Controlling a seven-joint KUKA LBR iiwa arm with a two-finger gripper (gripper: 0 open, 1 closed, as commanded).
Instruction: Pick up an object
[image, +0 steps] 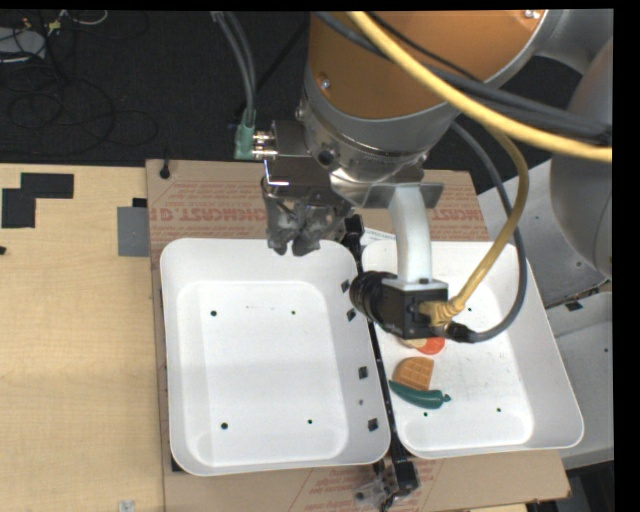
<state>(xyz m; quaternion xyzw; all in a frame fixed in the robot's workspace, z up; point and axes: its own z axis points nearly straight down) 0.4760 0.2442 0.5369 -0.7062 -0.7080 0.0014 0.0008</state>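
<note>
Hand (300, 228) parked at the left white bin's (260, 370) far edge
Its opening cannot be told; a tan waffled wedge (413, 373), green curved pod (422, 397) and red scrap (431, 346) are seen by the right bin's (500, 425) left wall, so none is judged within reach.

Right bin (500, 420): wedge (413, 373) near left wall, curved piece (422, 397) just before it, round piece (433, 346) behind.

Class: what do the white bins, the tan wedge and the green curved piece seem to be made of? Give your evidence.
White bins: likely moulded plastic, smooth, slightly glossy; rounded corners, even colour.
Tan wedge: perhaps foam or soft plastic; matte, speckled surface.
Green curved piece: probably plastic or rubber; uniform colour, faint sheen.
</note>
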